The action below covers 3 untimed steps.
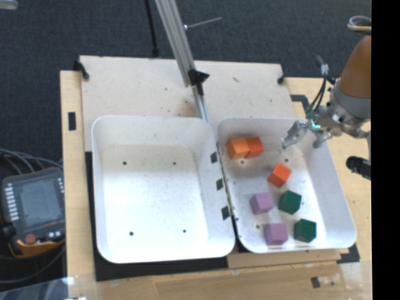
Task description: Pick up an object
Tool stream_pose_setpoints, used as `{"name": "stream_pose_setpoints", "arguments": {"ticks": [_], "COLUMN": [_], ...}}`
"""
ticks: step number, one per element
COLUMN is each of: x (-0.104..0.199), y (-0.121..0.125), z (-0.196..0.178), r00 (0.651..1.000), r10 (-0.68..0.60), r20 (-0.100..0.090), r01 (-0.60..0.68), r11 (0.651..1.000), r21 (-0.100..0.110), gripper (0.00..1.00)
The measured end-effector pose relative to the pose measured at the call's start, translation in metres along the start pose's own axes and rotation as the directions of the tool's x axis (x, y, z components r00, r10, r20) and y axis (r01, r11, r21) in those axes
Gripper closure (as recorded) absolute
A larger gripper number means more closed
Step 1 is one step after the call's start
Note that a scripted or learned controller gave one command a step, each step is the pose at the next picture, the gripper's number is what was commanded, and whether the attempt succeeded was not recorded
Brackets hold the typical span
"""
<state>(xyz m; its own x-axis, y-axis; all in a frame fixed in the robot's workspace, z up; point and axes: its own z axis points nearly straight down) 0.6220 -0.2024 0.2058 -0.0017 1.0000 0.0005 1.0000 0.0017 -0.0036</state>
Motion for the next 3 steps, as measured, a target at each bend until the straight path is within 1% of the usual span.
{"name": "stream_pose_setpoints", "arguments": {"ticks": [1,2,3], "x": [0.000,0.000,-0.001], "y": [0.001,0.008,0.008], "z": [-0.003,0.056,0.108], "r00": [1.000,1.000,1.000], "r10": [-0.003,-0.005,-0.004], "r20": [0.003,0.002,0.001], "r01": [0.003,0.005,0.004], "r11": [1.000,1.000,1.000], "r21": [-0.004,0.000,0.000], "gripper": [0.00,0.00,0.00]}}
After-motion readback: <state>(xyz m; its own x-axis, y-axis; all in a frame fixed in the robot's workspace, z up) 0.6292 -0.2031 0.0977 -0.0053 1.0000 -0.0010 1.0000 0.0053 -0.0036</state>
